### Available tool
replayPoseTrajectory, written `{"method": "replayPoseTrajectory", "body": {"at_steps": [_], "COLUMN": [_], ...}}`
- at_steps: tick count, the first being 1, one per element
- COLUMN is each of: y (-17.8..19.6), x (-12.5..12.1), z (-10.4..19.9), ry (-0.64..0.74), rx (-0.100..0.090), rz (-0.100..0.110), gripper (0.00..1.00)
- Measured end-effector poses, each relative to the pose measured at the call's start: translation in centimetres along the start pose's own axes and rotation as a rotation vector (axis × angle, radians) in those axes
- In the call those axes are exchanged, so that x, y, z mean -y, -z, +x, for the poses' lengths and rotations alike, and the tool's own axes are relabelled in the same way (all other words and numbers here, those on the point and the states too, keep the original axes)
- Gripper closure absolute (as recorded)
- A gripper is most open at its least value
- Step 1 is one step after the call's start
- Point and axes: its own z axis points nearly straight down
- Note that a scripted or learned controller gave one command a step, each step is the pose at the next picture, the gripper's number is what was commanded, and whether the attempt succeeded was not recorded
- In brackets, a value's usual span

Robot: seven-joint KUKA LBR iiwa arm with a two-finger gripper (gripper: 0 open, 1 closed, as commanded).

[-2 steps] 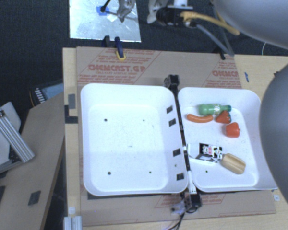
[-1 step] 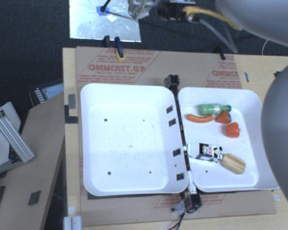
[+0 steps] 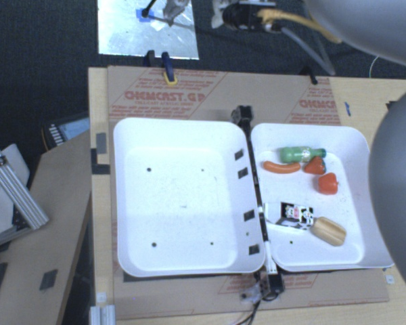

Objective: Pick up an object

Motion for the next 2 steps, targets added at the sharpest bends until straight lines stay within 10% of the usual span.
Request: {"method": "replayPoseTrajectory", "body": {"at_steps": [1,2], "y": [1.15,1.12], "x": [0.0,0.0], "z": [0.05,0.05], "ry": [0.004,0.005], "rx": [-0.001,-0.001], "rz": [-0.003,-0.002], "gripper": [1.0,0.0]}}
